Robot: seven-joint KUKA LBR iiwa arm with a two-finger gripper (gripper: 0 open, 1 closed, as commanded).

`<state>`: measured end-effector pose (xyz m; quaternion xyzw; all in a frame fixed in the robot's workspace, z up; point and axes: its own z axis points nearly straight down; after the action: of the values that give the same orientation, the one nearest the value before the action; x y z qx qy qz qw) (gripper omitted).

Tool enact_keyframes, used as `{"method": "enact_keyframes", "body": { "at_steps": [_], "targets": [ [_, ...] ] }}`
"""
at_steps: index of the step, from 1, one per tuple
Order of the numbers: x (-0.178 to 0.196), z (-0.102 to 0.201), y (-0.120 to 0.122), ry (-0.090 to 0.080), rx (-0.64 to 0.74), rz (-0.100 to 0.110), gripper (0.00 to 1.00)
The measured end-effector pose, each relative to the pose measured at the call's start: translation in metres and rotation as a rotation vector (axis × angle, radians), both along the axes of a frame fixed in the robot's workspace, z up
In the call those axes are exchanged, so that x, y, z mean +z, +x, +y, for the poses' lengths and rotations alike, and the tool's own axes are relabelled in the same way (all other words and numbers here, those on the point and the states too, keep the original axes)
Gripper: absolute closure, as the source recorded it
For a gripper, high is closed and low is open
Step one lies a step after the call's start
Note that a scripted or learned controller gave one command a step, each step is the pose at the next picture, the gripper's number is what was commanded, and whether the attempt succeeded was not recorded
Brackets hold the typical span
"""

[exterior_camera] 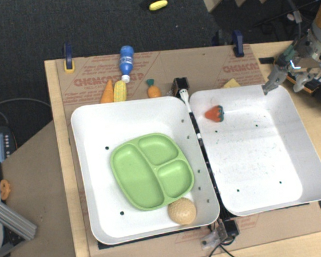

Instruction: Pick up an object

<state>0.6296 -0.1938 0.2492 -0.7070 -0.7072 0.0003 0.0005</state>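
Tool (pixel 272 81) is parked at the upper right of the frame, just off the far corner of the right bin (pixel 279 163). It's got nothing in it, but honestly I can't tell how wide it's spread from this angle.

Looks like we're at the very start, the approach step, nothing picked yet. Closest thing to grab is the little red strawberry toy (pixel 214 114) in the upper left part of the right bin, so I'd guess the next move is swinging left over it and dropping down.

Left bin (pixel 95 161) holds a green divided plate (pixel 152 170) with a tan ball-shaped thing (pixel 182 211) touching its lower edge. Plate compartments look bare.
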Motion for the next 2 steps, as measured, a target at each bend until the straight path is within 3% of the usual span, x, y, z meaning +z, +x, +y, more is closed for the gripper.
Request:
{"method": "enact_keyframes", "body": {
  "at_steps": [1,2],
  "targets": [
    [-0.044,0.130,0.002,0.006,0.012,0.006,0.00],
    [-0.066,0.253,-0.006,0.005,0.013,0.005,0.00]
  ]
}}
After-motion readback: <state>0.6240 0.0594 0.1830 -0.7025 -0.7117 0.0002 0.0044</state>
